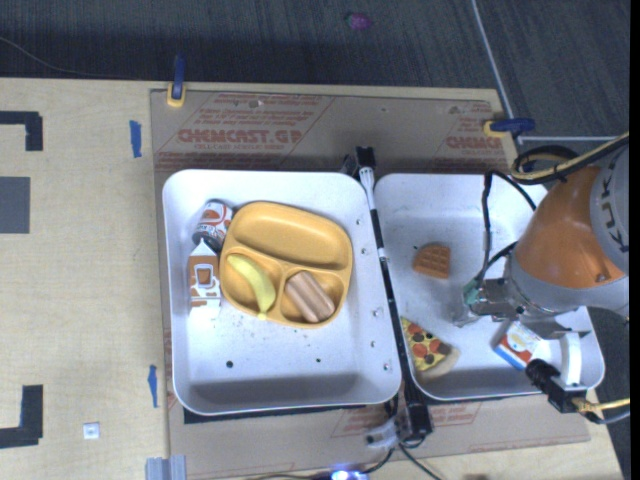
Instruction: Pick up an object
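Lying in the right bin [440,193], lower middle of the frame: a flat pizza slice [428,348], triangular, red-topped with dark spots, long axis slanting from upper left to lower right, close against the bin's left wall. Just right of and slightly above it, well within reach but apart: the gripper [478,303], how far open impossible to tell under the wrist. Also there, a ridged tan cracker-like piece [433,260]; in the left bin [200,368], a glossy yellow divided tray [285,263].

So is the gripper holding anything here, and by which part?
Cannot be told: the gripper hangs over the right bin, with nothing visibly between its fingers.
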Tool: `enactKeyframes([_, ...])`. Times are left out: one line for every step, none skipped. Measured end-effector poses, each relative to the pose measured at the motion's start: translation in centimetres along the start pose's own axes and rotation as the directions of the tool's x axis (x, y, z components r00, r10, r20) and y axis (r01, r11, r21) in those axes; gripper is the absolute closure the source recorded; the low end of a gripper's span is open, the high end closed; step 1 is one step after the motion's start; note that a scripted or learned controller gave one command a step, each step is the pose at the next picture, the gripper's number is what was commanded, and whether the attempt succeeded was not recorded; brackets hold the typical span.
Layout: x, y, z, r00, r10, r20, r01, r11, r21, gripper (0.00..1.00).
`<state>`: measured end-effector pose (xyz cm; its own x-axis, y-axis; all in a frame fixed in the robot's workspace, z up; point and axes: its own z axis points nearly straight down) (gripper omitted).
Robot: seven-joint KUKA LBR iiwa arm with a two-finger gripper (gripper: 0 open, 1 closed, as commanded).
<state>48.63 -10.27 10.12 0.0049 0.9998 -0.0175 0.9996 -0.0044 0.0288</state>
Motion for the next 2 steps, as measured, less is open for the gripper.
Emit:
enactKeyframes([7.6,-0.4,-8.5,1.000,-0.005,-0.018,0.006,1.000,0.028,1.00])
enactKeyframes([1.3,-0.4,-8.4,1.000,-0.004,-0.015,0.005,1.000,0.026,1.00])
